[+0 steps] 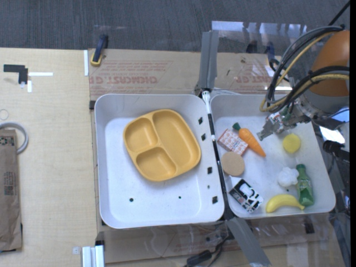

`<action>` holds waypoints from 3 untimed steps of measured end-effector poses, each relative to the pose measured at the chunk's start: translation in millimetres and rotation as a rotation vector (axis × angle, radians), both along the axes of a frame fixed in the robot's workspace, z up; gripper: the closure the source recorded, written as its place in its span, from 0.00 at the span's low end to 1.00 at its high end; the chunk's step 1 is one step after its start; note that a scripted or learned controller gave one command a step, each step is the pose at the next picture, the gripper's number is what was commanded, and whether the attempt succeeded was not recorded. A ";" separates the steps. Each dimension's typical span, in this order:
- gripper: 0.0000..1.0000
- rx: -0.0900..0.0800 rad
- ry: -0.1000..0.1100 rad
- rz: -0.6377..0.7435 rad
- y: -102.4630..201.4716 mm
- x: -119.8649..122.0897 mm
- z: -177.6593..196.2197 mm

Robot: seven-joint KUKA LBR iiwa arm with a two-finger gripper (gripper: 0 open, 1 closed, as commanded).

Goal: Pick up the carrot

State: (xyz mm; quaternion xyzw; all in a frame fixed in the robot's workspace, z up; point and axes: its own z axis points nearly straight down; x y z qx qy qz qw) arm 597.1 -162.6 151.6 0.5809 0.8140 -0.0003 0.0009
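Observation:
An orange carrot (252, 141) with a green top lies slantwise in the right bin (328, 171), near its upper left. My gripper (268, 128) hovers just right of the carrot's upper end, between the carrot and a yellow lemon (291, 143). Its fingers are small and dark against the bin, and nothing shows between them.
The right bin also holds a pink snack packet (232, 141), a tan round cookie (233, 163), a black-and-white item (245, 196), a banana (284, 203), a green bottle (304, 185) and a white lump (287, 176). The left bin (111, 166) holds a yellow divided plate (161, 144).

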 end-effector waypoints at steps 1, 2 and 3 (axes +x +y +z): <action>0.00 -0.003 -0.008 0.153 38.0 4.3 -54.3; 1.00 -0.006 -0.019 0.147 34.8 7.4 -39.4; 1.00 -0.001 0.000 0.018 82.5 22.5 40.4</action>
